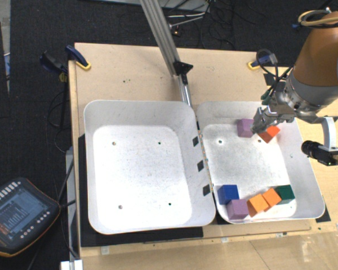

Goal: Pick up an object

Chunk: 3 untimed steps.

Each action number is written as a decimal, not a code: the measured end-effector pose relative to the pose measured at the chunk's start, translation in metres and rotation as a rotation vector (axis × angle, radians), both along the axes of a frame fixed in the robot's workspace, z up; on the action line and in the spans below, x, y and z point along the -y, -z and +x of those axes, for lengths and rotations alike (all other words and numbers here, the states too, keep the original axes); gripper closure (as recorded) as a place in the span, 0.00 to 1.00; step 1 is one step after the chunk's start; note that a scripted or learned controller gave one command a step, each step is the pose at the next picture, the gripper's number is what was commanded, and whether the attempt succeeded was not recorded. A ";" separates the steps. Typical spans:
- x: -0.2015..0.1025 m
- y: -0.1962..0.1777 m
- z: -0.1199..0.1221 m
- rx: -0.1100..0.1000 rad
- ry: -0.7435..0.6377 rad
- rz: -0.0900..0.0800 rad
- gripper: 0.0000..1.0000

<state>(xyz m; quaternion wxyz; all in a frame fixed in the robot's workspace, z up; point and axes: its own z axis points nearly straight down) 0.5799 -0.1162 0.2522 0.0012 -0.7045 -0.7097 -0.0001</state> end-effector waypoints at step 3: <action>-0.155 0.022 -0.033 -0.001 -0.001 0.000 1.00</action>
